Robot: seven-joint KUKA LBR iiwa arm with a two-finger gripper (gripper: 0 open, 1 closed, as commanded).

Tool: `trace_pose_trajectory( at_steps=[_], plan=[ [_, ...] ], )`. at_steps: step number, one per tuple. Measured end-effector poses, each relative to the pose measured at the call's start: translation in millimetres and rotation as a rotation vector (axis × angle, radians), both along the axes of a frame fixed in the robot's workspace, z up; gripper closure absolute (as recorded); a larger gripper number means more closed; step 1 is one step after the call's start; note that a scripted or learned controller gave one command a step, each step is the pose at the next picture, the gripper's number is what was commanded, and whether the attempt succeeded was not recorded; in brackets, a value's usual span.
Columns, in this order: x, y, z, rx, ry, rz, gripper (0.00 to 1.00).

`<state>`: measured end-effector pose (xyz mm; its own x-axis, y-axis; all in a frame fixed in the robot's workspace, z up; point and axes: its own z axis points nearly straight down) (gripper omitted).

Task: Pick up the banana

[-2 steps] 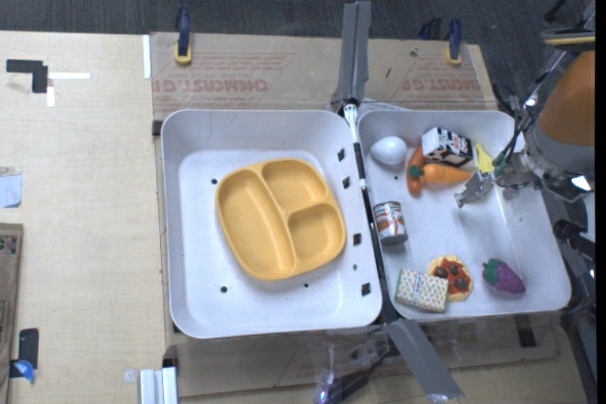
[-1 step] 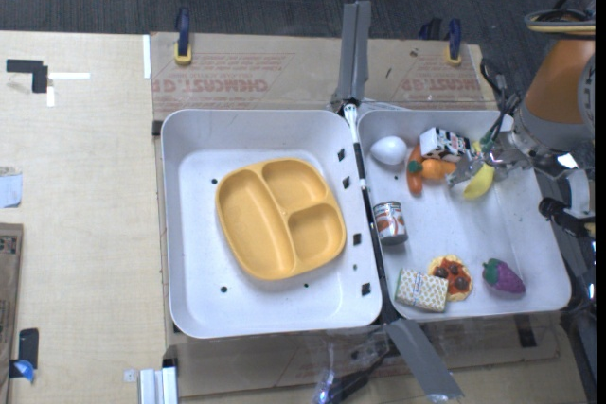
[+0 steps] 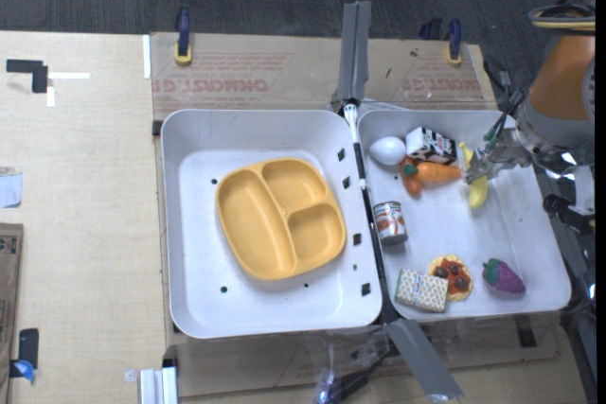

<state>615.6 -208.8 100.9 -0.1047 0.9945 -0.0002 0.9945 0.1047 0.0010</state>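
- Two shallow white bins sit side by side in the middle of the frame; the left bin holds a yellow three-compartment plastic plate, lying flat.
- The right bin carries the small items. A white egg lies at its upper left, with a black-and-white printed carton just beside it; the carton's print is too small to read.
- An orange toy carrot lies below the carton, and a small tin can with a red-and-white label lies near the bin's left wall; its label cannot be read.
- A beige cracker-like block, a small toy pizza with red topping and a purple bunch of toy grapes lie along the lower part.
- The small yellow banana lies right of the carrot, in the upper right of this bin.
- The two-finger gripper sits right at the banana's upper end; whether its fingers are clenched or released cannot be told.
- Red lettering on the cardboard sheet behind the bins reads upside down, apparently "CHEMCAST".
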Motion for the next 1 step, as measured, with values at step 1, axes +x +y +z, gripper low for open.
trace_pose_trajectory(
  at_steps=[1],
  plan=[
    [-34.8, 21.1, 9.8, 0.000, 0.000, 0.348, 1.00]
  ],
)
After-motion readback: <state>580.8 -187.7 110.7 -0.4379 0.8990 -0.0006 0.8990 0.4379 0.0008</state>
